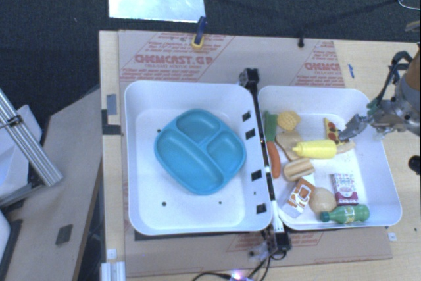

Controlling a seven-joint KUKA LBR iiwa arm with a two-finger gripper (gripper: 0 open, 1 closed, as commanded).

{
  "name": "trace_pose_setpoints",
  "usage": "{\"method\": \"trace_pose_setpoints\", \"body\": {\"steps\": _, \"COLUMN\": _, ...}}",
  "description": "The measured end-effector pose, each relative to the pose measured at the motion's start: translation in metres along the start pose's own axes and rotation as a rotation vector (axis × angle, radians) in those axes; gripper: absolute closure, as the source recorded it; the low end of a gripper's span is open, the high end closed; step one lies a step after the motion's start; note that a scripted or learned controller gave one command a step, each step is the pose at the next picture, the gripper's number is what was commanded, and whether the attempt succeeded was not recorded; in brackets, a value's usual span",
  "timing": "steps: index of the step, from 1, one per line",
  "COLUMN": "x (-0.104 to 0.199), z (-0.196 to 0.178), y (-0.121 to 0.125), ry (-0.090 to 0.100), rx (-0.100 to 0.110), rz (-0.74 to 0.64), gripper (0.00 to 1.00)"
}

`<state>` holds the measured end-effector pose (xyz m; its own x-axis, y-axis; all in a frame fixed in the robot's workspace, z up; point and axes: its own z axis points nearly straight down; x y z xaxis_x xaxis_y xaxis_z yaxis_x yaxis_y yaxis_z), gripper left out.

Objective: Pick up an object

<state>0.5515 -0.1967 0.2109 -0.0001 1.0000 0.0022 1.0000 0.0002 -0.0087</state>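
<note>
Two shallow white plastic bins sit side by side on the bench. The left bin (141, 161) holds a blue compartmented plastic tray (199, 151), lying near its middle. The right bin (381, 171) holds a cluster of toy foods: a yellow plastic mustard bottle (315, 149) lies near the centre, a toy hot dog (298, 169) just before it, a yellow corn piece (288, 120) behind it, an orange carrot (273, 160) along the bin's left wall, and a green glass-like bottle (345, 214) at the front edge, with a red-and-white carton (343, 188) just behind that.

A blue divided plate (199, 151) lies alone in the left bin (141, 161) (tilted a little). Printed cardboard (174, 57) lines the bench beneath, with a yellow clamp (198, 41) at its far edge.
</note>
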Motion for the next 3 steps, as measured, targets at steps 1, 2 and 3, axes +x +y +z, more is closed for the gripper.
{"method": "trace_pose_setpoints", "body": {"steps": 1, "x": 0.000, "z": -0.005, "y": 0.003, "ry": -0.003, "rx": -0.010, "rz": -0.002, "gripper": 0.00}}
{"method": "trace_pose_setpoints", "body": {"steps": 2, "x": 0.002, "z": 0.036, "y": 0.003, "ry": -0.001, "rx": -0.006, "rz": -0.001, "gripper": 0.00}}
{"method": "trace_pose_setpoints", "body": {"steps": 3, "x": -0.002, "z": 0.090, "y": 0.014, "ry": 0.000, "rx": -0.010, "rz": -0.001, "gripper": 0.00}}
